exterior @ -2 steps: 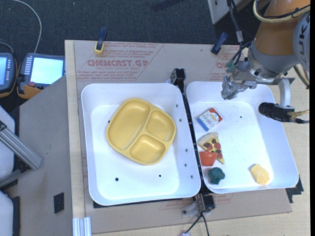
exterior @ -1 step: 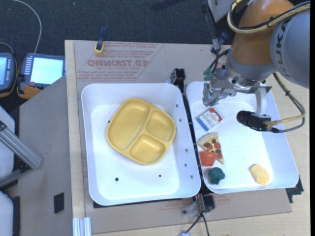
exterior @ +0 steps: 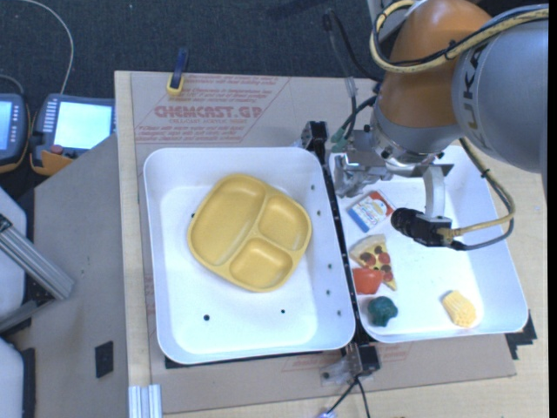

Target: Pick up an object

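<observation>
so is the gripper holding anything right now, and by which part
Cannot be told: the gripper sits low over the right bin near the red and white packet, its tip hidden by the wrist.

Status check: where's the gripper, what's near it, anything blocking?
Gripper low over right bin, far left corner, nothing seen gripped. Red-and-white packet just below it; pizza slice, tomato nearer. Bin divider close alongside.

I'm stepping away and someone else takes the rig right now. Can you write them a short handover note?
Gripper: over the top left corner of the right bin, whether it is open or shut cannot be told; nothing seen held.
Right bin: small carton just below the gripper, pizza slice, red piece, green piece, yellow corn.
Left bin: yellow divided plate.
Done: no pick yet.
Left: grasp one object and lift it.
</observation>
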`<state>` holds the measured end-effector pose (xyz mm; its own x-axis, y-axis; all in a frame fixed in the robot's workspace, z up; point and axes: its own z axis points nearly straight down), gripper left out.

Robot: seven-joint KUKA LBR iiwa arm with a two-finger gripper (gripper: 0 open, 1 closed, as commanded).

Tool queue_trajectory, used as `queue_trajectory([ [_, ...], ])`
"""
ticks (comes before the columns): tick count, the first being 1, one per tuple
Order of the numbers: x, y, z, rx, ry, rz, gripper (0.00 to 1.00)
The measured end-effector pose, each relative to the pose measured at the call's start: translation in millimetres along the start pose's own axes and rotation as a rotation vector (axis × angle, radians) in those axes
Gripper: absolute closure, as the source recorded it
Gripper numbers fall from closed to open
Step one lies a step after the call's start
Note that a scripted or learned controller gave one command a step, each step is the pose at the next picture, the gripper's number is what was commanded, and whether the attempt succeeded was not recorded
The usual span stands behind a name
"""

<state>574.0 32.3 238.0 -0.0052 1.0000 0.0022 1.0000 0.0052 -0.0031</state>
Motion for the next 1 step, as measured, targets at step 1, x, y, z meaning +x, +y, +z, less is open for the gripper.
queue_trajectory([
  [1, 47.3, -14.4, 14.2, 0.001, -0.001, 0.002, 1.0],
])
